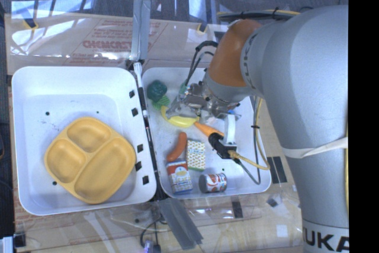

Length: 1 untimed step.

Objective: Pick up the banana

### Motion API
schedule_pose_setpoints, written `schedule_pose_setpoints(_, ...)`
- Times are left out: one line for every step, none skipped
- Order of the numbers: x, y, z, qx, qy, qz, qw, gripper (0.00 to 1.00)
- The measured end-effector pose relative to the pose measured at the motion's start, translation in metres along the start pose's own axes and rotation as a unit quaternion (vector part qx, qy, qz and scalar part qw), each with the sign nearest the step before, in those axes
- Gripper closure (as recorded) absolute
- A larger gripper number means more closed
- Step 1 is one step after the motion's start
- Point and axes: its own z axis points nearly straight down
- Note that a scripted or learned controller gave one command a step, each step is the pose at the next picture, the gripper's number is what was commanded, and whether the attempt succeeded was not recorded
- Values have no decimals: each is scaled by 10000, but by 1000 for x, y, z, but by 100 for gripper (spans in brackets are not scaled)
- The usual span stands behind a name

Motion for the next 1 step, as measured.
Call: schedule_pose_setpoints(17, 32, 18, 5, 3, -42, 10000, 0)
